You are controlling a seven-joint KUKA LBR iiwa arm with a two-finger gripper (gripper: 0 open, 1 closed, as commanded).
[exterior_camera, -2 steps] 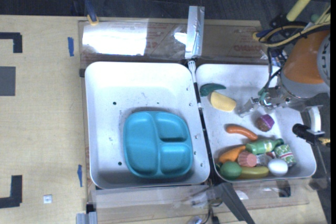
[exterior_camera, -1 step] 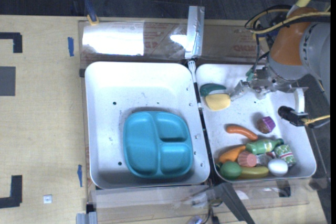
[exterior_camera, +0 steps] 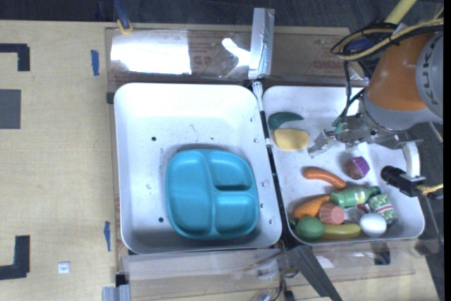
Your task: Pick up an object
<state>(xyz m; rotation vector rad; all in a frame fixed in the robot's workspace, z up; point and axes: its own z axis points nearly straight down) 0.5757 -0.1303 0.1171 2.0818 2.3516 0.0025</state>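
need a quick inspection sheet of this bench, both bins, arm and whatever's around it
surface: wooden bench bearing a left bin and a right bin, side by side.
job's things: in the right bin, a yellow piece, a dark green piece, an orange sausage shape, a purple piece, a white egg and a green round piece.
clutter: blue divided tray in the left bin.
grippers: pincer low over the right bin, beside the yellow piece; nothing seen between its fingers.
cables: yellow and black cables by the arm.
surroundings: blue tape marks on the bench.
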